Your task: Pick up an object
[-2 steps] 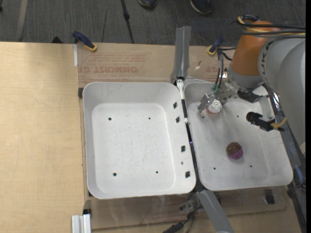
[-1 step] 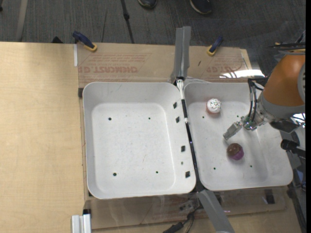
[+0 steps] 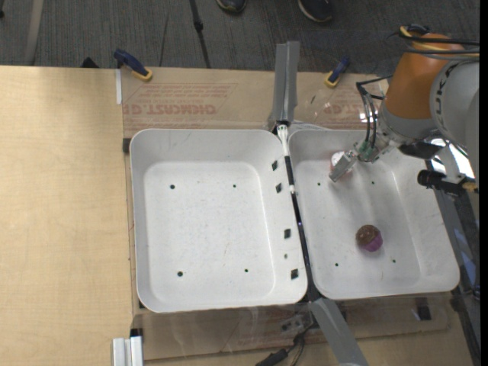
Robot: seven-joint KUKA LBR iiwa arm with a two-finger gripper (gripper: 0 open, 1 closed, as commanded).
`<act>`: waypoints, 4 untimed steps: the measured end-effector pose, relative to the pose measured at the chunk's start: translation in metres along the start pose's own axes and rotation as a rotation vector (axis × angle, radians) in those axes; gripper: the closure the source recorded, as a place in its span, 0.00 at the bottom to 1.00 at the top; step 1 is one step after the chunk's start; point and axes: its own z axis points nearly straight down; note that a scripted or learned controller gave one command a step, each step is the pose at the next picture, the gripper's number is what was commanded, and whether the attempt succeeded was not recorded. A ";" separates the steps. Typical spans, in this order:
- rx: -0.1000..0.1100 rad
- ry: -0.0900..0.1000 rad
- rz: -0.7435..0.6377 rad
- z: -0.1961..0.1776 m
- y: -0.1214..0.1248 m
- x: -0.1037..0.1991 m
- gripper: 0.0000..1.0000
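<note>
**Arm poised over right bin, target still on the floor**

Camera view: From my remote station I see the grey arm [image 3: 450, 90], orange band above its wrist, reaching in from three o'clock over the right bin [image 3: 427, 280]. Its gripper [image 3: 341, 166] hangs above the upper part of that bin, at roughly eleven o'clock from the bin's centre. At this slant and size I cannot tell how the gripper is set, and I see nothing held in it.

The one object I can make out, a small round purple-and-brown item [image 3: 370, 238], lies on the right bin's floor, near the centre and a little toward six o'clock. It sits at about five o'clock from the gripper, apart from it. The left bin [image 3: 141, 204] lies alongside, a dark divider [image 3: 293, 204] between the two.

My judgement: the pick is not yet made. To do it well, I would bring the gripper toward five o'clock until centred over the item, descend straight, and close low around its widest part; being round, it may roll away from an off-centre squeeze.
</note>
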 end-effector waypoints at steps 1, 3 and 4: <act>-0.002 -0.002 -0.001 -0.010 0.001 0.000 1.00; 0.000 0.002 0.176 -0.007 -0.087 0.101 1.00; 0.000 0.003 0.177 -0.007 -0.087 0.101 0.00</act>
